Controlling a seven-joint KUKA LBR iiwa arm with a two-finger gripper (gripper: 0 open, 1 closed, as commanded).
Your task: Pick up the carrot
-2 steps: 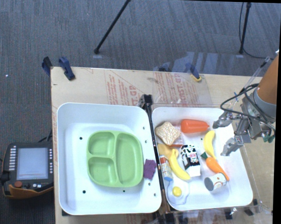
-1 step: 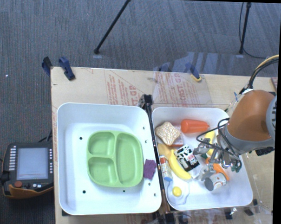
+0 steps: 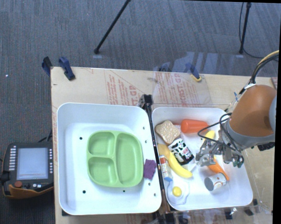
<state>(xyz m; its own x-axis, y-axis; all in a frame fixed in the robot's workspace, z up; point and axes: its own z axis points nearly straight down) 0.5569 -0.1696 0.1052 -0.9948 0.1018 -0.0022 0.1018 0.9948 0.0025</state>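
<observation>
In the right bin (image 3: 241, 195), my gripper (image 3: 218, 156) hangs low, below the grey arm and its orange band (image 3: 254, 109). Just beneath it, and partly hidden by it, lies a small orange tapered piece (image 3: 219, 169) that looks like the carrot. I cannot tell whether the gripper touches or holds this piece. A larger orange-red tapered piece (image 3: 194, 126), also carrot-like, lies apart at the back of the same bin.
The right bin also holds a bread slice (image 3: 167, 130), a milk carton (image 3: 182, 151), a banana (image 3: 176, 163), a fried egg (image 3: 176, 192) and a grey cup (image 3: 215, 183). In the left bin (image 3: 70, 129) are a green divided plate (image 3: 115, 159) and a purple piece (image 3: 149, 168).
</observation>
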